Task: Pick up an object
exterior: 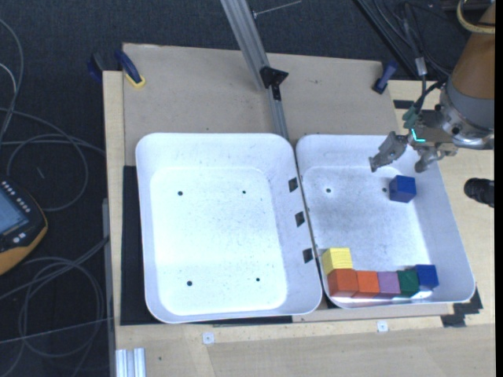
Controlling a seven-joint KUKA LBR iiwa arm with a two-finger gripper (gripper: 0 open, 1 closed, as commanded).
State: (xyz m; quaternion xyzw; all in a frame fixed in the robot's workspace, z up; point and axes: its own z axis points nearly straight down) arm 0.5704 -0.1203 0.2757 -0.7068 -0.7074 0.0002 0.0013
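Note:
A blue cube (402,188) lies alone in the upper part of the right bin (357,234). My gripper (407,156) hangs just above and behind it, open, its two grey fingers spread to either side with nothing between them. Along the right bin's front wall sits a row of blocks: a yellow block (338,258), an orange block (343,281), a second orange block (367,282), a purple block (389,282), a green block (408,280) and another blue block (427,275).
The left bin (212,226) adjoins the right one, joined by black clips (299,218). A metal pole (250,42) slants over the bench's back. Blue clamps (130,67) sit at the bench corners; cables lie on the floor to the left.

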